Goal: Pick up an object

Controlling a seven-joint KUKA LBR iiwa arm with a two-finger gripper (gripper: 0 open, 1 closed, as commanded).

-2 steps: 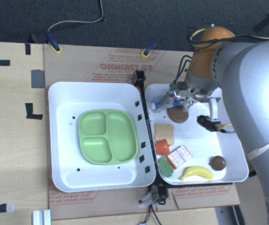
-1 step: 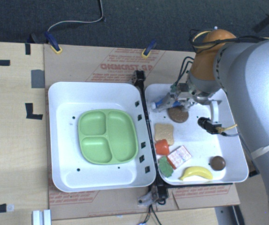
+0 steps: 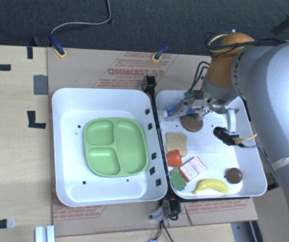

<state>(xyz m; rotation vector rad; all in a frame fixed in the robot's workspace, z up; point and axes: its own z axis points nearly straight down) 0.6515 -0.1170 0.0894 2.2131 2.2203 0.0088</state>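
The right bin (image 3: pixel 245 180) holds several small items: a tan bread slice (image 3: pixel 176 143), a red-orange piece (image 3: pixel 174 159), a red and white packet (image 3: pixel 192 168), a green piece (image 3: pixel 177 179), a yellow banana (image 3: pixel 210 186), a brown ball (image 3: pixel 233 175) and a brown disc (image 3: pixel 192 123). My gripper (image 3: pixel 192 110) hangs low over the bin's far part, right above the brown disc. A blue item (image 3: pixel 173 111) lies just left of it. The arm's wrist hides the fingertips.
The left bin (image 3: pixel 66 135) holds a green divided plate (image 3: pixel 116 146). A black divider (image 3: pixel 154 130) runs between the bins. The grey arm with its orange band (image 3: pixel 225 64) covers the right side. A black part (image 3: pixel 224 134) sticks out over the right bin.
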